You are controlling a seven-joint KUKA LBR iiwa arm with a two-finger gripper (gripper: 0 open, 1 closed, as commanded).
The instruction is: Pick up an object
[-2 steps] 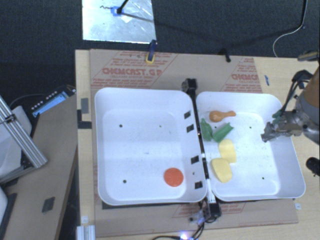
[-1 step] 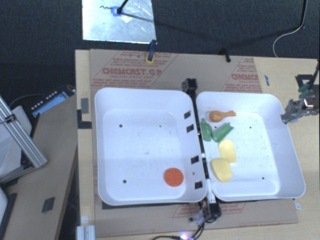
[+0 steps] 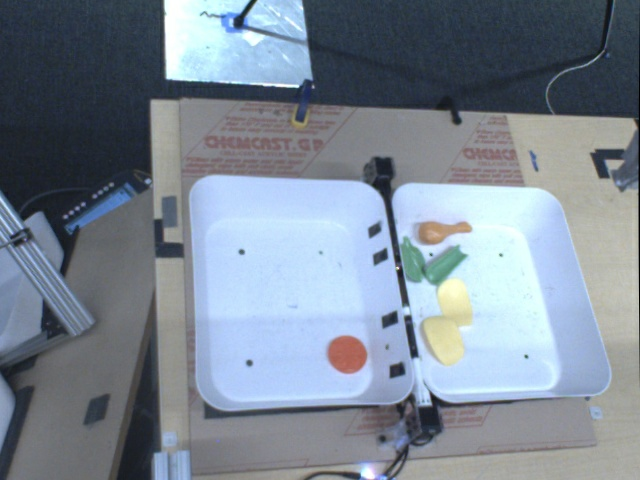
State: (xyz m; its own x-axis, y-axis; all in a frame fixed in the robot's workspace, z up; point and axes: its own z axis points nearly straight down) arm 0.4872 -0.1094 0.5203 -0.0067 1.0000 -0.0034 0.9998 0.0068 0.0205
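An orange disc [image 3: 347, 354] lies near the front right corner of the left bin [image 3: 280, 186]. The other objects sit in the left half of the right bin [image 3: 568, 268]. An orange gourd-shaped piece [image 3: 441, 231] is at the back. In front of it lie two green pieces, one [image 3: 411, 259] against the dividing wall and one [image 3: 446, 263] beside it. Two pale yellow lumps follow toward the front, one [image 3: 455, 300] behind the other [image 3: 443, 340], close together. A small grey part [image 3: 627, 164] pokes in at the right edge, above the bench.
Black clips [image 3: 382, 258] run along the seam between the bins. A shiny metal sheet [image 3: 238, 26] lies on the dark floor at the back, with a yellow-blue clamp [image 3: 301, 108] at the bench edge. An aluminium frame [image 3: 40, 278] stands at the left.
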